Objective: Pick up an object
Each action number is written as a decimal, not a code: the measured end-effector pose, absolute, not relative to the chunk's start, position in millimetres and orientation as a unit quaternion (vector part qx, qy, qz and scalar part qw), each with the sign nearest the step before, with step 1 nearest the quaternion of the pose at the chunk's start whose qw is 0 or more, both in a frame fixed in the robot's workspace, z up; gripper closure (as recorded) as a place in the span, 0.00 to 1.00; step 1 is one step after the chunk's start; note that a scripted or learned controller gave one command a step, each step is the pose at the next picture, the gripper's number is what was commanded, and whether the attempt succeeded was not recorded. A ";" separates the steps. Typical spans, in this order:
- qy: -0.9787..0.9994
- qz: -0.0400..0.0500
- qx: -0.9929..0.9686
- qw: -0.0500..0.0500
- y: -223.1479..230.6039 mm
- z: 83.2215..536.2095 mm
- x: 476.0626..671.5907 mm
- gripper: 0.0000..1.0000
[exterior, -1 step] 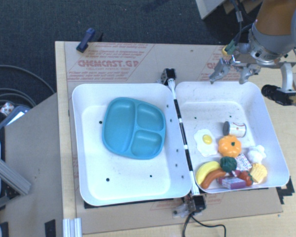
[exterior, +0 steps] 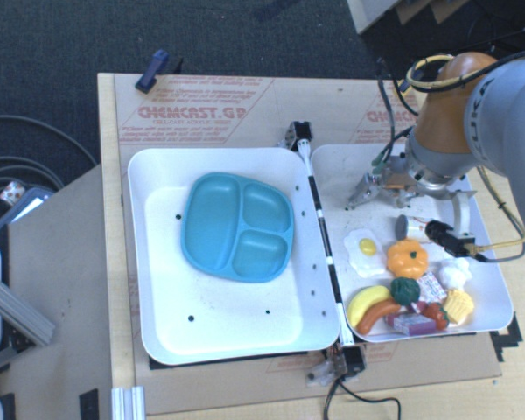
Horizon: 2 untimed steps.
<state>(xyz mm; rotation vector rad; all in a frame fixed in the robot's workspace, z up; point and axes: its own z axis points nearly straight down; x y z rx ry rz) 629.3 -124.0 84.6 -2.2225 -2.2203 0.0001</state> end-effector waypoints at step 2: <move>-0.708 -0.001 -0.707 -0.002 -147.9 95.6 667.5 1.00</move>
